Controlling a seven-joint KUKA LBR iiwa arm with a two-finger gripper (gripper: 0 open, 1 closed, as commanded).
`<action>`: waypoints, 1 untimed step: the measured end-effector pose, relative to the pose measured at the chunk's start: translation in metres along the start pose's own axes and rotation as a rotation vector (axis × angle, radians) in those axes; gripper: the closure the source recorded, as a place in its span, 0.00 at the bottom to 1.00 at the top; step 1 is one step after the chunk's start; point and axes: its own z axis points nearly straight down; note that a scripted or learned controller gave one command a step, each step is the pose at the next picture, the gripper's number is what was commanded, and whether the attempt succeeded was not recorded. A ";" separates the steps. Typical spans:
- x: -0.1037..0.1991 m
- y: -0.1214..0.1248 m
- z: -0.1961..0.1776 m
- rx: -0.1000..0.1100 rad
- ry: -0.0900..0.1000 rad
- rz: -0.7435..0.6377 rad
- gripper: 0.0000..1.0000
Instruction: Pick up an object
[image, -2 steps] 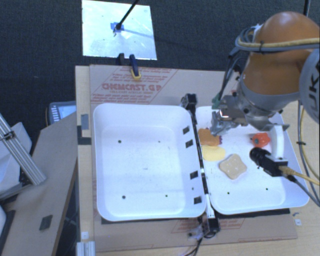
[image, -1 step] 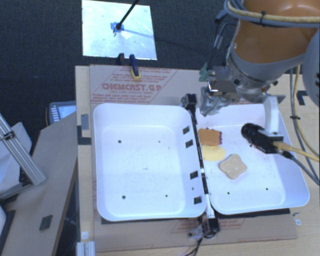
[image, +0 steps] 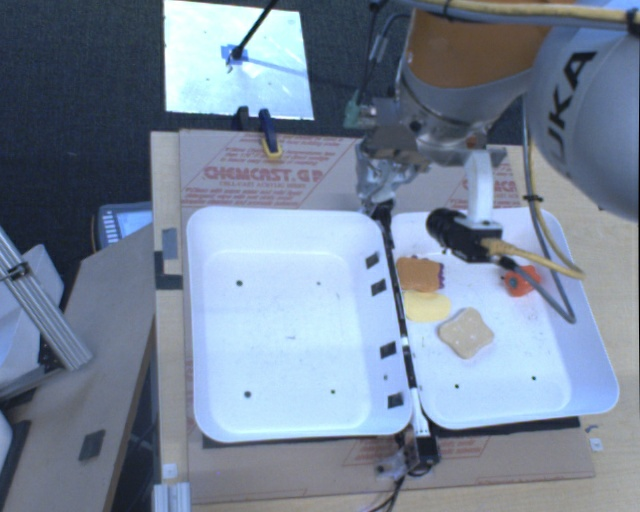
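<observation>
The two-finger metal gripper (image: 381, 197) is being held above the far end of the divide between the two shallow white plastic bins; nothing is being carried, and its state cannot be told. No object is being lifted yet. A pale square toast-like piece (image: 466, 333), a flat yellow slice (image: 428, 307) and an orange-brown block (image: 421, 274) are lying in the right bin (image: 560, 390), so the pick is judged as wholly remaining.
</observation>
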 end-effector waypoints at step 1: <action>0.037 0.010 0.022 0.004 -0.001 0.000 1.00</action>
